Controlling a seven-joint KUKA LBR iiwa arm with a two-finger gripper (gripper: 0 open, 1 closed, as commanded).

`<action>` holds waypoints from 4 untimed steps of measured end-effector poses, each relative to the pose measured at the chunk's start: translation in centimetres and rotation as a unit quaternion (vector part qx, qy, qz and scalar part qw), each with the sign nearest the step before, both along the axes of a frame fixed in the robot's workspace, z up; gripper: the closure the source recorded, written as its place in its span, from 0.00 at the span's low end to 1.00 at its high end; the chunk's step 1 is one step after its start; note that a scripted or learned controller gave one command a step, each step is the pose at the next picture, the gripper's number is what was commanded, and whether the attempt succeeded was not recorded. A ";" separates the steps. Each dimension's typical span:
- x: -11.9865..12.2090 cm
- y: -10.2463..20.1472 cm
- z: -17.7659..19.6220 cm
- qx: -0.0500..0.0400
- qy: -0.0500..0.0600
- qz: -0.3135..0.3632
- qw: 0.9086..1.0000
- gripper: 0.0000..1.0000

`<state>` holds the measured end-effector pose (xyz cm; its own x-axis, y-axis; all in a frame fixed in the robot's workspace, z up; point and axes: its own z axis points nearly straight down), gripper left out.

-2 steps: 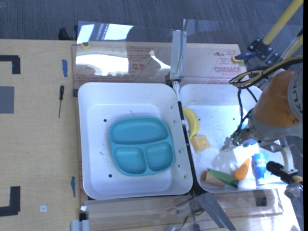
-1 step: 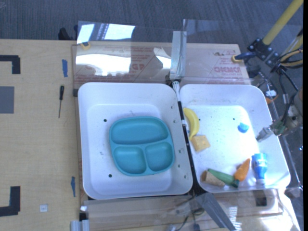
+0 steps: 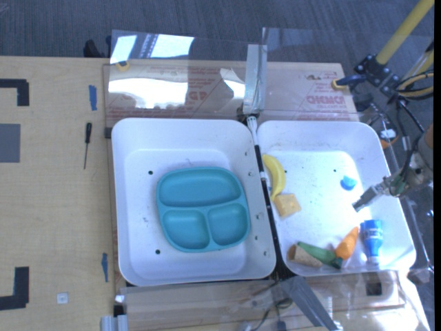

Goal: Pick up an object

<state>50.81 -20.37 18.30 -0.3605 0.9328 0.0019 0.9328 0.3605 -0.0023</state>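
Banana (image 3: 275, 174) lies in the right bin (image 3: 313, 140); finger state can't be told.

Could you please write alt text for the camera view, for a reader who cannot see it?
Two white bins sit side by side on a bench: the left bin holds a teal divided tray, the right bin holds a banana, a yellow block, a small blue piece, a blue bottle, a carrot and a green item. The end effector hangs over the right bin's right side.
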 end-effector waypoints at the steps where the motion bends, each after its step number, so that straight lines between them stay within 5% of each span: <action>1: 1.2 -0.9 -2.2 0.000 0.000 -0.037 0.999 0.00; 2: -2.7 4.2 -9.6 -0.002 -0.004 -0.134 0.991 0.00; 3: -2.6 4.2 -8.7 -0.002 -0.005 -0.134 0.991 1.00; 4: -0.3 5.5 7.8 -0.001 -0.004 -0.143 0.990 1.00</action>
